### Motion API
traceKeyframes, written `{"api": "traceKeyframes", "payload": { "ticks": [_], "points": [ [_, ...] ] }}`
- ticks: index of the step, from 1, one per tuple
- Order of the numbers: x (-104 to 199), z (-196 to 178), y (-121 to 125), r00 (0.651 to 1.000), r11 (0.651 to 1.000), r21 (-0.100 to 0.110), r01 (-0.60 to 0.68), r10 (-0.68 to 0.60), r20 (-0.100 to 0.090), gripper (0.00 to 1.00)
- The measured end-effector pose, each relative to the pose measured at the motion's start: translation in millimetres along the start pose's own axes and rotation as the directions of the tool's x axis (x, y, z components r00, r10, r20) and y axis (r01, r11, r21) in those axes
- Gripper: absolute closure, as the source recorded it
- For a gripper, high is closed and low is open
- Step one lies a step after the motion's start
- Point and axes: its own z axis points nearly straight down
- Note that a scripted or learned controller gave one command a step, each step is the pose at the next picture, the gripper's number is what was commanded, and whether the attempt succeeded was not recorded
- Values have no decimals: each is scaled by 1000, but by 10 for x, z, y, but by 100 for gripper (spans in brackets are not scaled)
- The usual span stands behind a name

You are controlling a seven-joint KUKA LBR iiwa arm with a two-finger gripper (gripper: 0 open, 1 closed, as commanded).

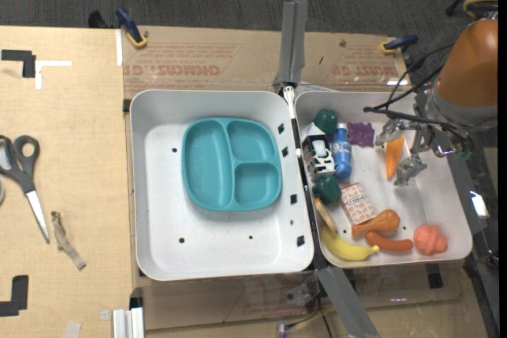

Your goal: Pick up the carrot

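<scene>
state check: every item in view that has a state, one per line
gripper: above the right bin, carrot between its fingers
carrot: upright, in the gripper
teal divided plate: flat in left bin
blue bottle: lying down in right bin
banana: lying by right bin's front wall
scissors: shut, on the bench

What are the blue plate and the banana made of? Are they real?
The blue plate looks like smooth plastic: one even teal colour, moulded into three sections, with a soft sheen. The banana is probably a plastic toy too, since it is evenly bright yellow and unmarked, though the picture is too small to be sure.
</scene>
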Motion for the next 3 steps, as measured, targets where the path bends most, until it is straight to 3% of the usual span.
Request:
{"api": "traceKeyframes", "payload": {
  "ticks": [1, 2, 3],
  "points": [
    [-25, -113, 5, 1000, 1000, 1, 1, -1, 7, 100],
    [-327, -726, -159, 956, 956, 0, -293, 293, 1, 100],
    [223, 6, 156, 999, 999, -1, -38, 38, -4, 100]
  ]
}}
